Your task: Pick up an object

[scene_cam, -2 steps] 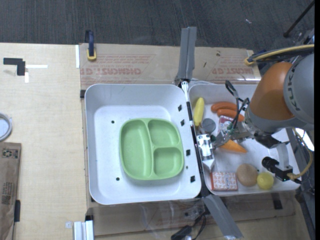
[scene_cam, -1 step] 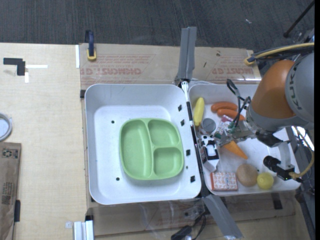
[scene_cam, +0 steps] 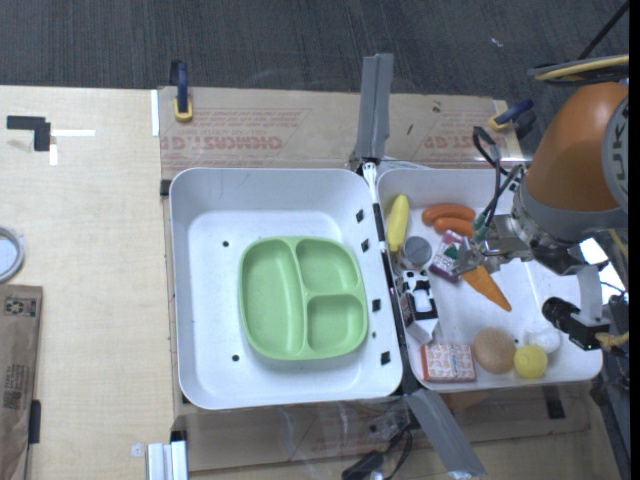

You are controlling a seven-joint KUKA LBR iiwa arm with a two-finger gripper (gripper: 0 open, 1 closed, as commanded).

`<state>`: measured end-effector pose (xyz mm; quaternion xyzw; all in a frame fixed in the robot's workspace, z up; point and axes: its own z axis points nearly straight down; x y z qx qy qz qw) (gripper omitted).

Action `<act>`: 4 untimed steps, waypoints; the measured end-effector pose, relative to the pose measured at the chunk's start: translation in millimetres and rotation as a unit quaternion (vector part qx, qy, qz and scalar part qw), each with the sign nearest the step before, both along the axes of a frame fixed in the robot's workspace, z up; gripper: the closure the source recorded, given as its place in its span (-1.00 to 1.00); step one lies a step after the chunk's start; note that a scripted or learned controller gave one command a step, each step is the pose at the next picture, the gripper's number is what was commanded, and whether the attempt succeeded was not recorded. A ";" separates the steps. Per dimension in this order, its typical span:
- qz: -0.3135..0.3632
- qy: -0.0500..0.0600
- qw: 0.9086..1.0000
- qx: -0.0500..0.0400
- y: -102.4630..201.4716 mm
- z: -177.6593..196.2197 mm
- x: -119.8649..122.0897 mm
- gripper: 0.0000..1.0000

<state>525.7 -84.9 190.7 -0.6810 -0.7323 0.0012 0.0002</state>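
The gripper (scene_cam: 462,255) is low inside the right-hand bin (scene_cam: 560,313), reached in from the arm's side, and it sits in the middle of a tight knot of toy food, which is likely why the wrist is angled in rather than dropping straight down. Whether it is spread or closed cannot be told from this slanted overhead view; the tip merges with a small multicoloured item right at it, and nothing can be seen clearly clamped, so no hold can be claimed. Just beside the tip, on the side toward the arm and a little nearer the camera, lies an orange carrot (scene_cam: 486,286), slanting away from the tip. Just beyond the tip lies a red-orange sausage (scene_cam: 449,214), and farther out from the arm a yellow banana (scene_cam: 397,222) rests along the bin's dividing wall, with a grey round cap (scene_cam: 417,252) between it and the tip. Nearer the camera, well apart from the tip, sit a pink patterned box (scene_cam: 447,363), a tan ball (scene_cam: 493,350) and a yellow lemon (scene_cam: 530,361) in a row along the near wall. The likeliest target is the carrot or the small item at the tip, being closest. Across the divider, far from the tip, the left bin (scene_cam: 200,268) holds a green divided plate (scene_cam: 303,297), lying flat and out of play.
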 end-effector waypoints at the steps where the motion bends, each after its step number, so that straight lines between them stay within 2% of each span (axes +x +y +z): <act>1: 0.000 0.000 1.000 0.000 -0.1 0.0 0.0 -1.00; 2: 0.001 -0.004 1.000 -0.001 -25.1 -85.9 4.6 -1.00; 3: 0.000 -0.002 1.000 -0.001 -25.4 -78.7 3.7 1.00; 4: 0.026 0.000 1.000 0.000 0.0 32.8 45.9 1.00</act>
